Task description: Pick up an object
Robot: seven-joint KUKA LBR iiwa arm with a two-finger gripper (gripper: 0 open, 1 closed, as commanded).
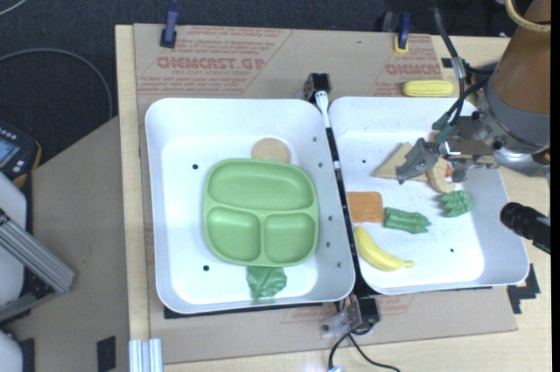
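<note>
**Right bin under the arm, six loose items logged**

Lowest in the frame lies a green leafy item [266, 282], at the 6 o'clock edge of the left bin [166, 186], touching the green divided plate [261, 211] that fills that bin's centre. A tan round disc [270, 151] sits at the plate's 12 o'clock.

Right bin [464, 270] contents: yellow banana [380, 251] toward 7 o'clock, orange-brown block [365, 206] at 9 o'clock, dark green vegetable [406, 221] just beside the block, small green leafy piece [455, 203] toward 3 o'clock, tan wedge [396, 160] near centre.

Arm enters from 3 o'clock. Jaws [418, 162] hang over the wedge; from this angle I cannot tell whether they are spread or pressed together. A pale object [437, 178] lies partly hidden beneath the wrist.

On the counter [262, 64], a yellow corn cob [428, 87] rests at the right bin's 12 o'clock.
</note>
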